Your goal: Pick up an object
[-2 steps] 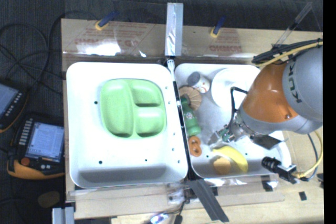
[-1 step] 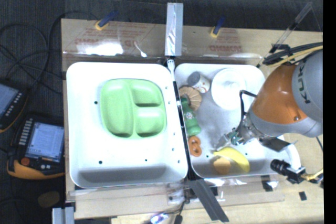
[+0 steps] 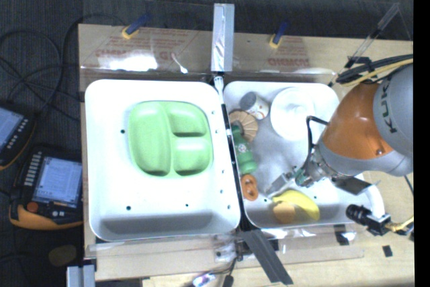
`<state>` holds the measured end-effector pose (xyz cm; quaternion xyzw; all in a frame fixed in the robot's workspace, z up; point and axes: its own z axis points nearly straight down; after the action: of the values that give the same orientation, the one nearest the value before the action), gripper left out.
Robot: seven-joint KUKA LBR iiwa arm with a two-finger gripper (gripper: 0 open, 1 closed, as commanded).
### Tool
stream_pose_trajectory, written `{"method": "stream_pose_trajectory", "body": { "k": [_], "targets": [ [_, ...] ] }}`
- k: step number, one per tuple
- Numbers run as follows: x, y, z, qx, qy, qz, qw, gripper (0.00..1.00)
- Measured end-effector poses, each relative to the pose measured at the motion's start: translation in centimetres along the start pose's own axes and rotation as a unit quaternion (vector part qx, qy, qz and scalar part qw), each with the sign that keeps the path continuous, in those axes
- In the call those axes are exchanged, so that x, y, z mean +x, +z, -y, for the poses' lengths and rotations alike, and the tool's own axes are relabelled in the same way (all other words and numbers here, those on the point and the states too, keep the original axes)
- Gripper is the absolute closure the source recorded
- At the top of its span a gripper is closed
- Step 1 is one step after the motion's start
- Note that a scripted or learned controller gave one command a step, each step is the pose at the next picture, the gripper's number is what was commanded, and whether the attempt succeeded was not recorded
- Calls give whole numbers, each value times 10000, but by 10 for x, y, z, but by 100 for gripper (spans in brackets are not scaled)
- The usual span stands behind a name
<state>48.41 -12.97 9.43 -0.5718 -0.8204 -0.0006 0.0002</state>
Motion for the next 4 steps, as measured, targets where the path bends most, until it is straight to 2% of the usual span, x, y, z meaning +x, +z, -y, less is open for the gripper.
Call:
{"method": "stream_pose_trajectory", "body": {
  "k": [1, 2, 3, 4],
  "targets": [
    [-25, 4, -82, -53, 186, 52, 9998, 0],
    [-24, 5, -135, -39, 243, 55, 9997, 0],
    [-40, -3, -167, 129, -512, -17, 9986, 0],
    [-95, -5, -143, 0, -502, -3, 9987, 0]
  ]
}}
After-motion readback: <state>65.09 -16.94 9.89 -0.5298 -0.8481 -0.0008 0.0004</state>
